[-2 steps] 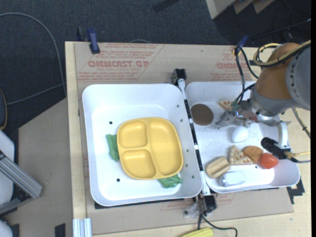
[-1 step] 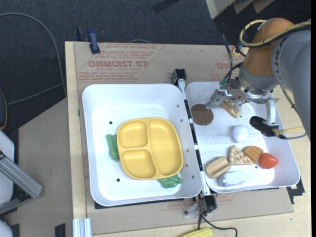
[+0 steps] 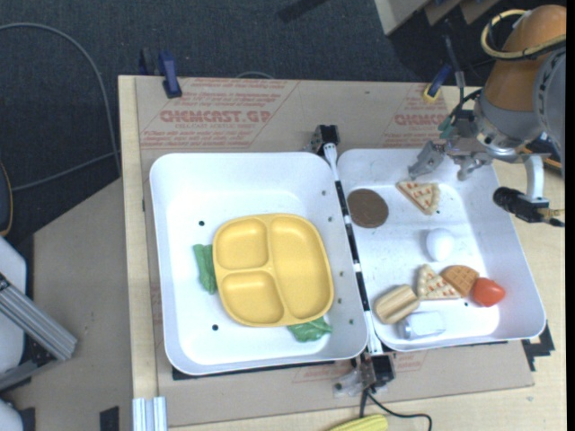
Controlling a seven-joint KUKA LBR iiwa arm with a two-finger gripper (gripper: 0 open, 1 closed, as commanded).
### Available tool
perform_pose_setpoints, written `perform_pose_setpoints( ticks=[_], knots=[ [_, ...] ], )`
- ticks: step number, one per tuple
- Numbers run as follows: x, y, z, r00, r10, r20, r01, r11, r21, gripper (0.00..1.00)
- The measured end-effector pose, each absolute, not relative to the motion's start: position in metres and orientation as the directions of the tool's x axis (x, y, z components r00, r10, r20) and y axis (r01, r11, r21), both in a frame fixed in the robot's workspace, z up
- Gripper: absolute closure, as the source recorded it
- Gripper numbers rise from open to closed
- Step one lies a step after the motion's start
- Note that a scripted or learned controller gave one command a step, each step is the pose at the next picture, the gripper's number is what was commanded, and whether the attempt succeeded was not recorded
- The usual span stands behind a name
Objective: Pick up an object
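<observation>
Near edge of right bin [image 3: 530, 317] is crowded: we see bun [image 3: 395, 303], waffle [image 3: 435, 283], tomato [image 3: 488, 292]. End effector [image 3: 447, 162] hovers at far edge, fingers spread, holding nothing, just above waffle wedge [image 3: 420, 194]. Open floor mid-bin. Arm enters from the right.

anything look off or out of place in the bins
In the left bin, green leafy pieces poke out from under the yellow divided plate at its left edge and lower right, so the plate seems to sit on them. Nothing looks spilled or broken.
</observation>
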State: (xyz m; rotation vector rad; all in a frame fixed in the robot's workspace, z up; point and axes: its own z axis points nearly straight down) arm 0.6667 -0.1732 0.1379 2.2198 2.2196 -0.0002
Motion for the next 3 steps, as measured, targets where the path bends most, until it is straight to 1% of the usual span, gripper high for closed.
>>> perform_pose_setpoints(
  ticks=[1, 2, 3],
  knots=[
    [0.599, -0.175, 0.084, 0.000, 1.000, 0.000, 1.000, 0.000, -0.001, 0.00],
    [0.651, -0.128, 0.085, -0.001, 1.000, 0.001, 1.000, 0.001, 0.001, 0.00],
    [0.651, -0.128, 0.094, -0.002, 1.000, -0.001, 1.000, 0.002, -0.002, 1.00]
  ],
)
